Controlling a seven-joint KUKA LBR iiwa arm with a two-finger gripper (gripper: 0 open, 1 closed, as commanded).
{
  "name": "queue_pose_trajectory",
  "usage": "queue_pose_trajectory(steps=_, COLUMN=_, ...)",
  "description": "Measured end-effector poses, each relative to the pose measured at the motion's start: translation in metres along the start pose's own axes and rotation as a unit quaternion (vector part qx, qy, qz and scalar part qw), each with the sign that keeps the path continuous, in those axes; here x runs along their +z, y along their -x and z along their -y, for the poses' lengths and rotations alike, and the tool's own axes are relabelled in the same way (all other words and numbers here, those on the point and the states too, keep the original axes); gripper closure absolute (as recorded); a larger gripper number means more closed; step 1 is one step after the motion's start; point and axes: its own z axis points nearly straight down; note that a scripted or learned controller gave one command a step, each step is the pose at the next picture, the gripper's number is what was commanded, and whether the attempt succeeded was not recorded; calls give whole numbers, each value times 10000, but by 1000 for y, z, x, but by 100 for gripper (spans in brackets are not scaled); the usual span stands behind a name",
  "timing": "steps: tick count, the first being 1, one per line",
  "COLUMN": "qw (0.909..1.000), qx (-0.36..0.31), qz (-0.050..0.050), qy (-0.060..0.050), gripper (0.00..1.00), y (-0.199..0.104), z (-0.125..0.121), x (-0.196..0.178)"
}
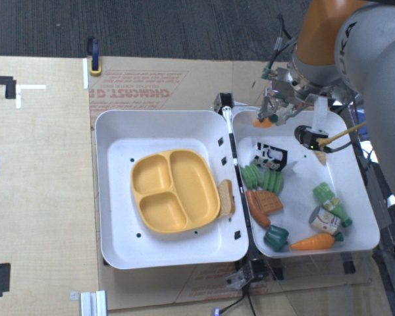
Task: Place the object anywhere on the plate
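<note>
Orange object point(265, 119) at gripper point(274, 114), orientation unclear

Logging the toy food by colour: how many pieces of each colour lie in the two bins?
Orange: 2, small orange piece under the gripper, orange plastic carrot
Green: 3, ridged bunch, dark pepper, light bottle
Brown or tan: 3, toast slice, waffle, sausage
Total: 8

A robotics lab is showing here: taped cardboard bench point(39, 196), two white bins point(112, 242) sitting beside the arm point(355, 38), toy food point(313, 242).
</note>
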Motion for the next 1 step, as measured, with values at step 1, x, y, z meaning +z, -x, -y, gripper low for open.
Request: queue_pose_trajectory(steps=1, qw=10000, qx=0, qz=-1, qy=2, gripper=0, y=0, z=0, x=0)
